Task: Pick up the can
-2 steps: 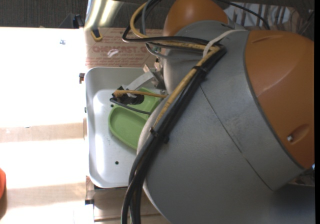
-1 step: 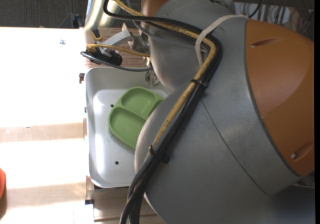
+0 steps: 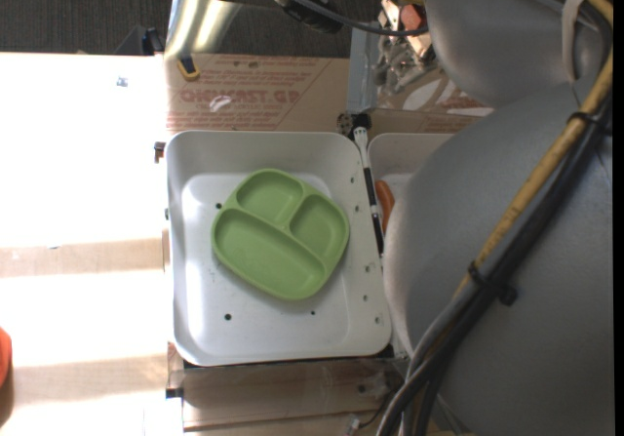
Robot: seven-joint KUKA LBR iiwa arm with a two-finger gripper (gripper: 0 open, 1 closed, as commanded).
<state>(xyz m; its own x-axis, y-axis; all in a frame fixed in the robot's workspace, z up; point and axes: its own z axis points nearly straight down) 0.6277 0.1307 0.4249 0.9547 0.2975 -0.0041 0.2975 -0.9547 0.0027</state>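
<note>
The grey arm [image 3: 507,190] fills the right side of the view and covers most of the right bin [image 3: 390,153]. A thin orange sliver [image 3: 385,205] shows at that bin's left edge beside the arm; I cannot tell what it belongs to. The left bin [image 3: 195,327] holds a green divided plate [image 3: 281,234] lying flat near its middle.
A cardboard box [image 3: 253,93] stands behind the left bin, with a shiny metal sheet [image 3: 210,24] at its back. Cables [image 3: 331,5] loop across the top of the view. The bright bench surface [image 3: 78,180] stretches to the left.
</note>
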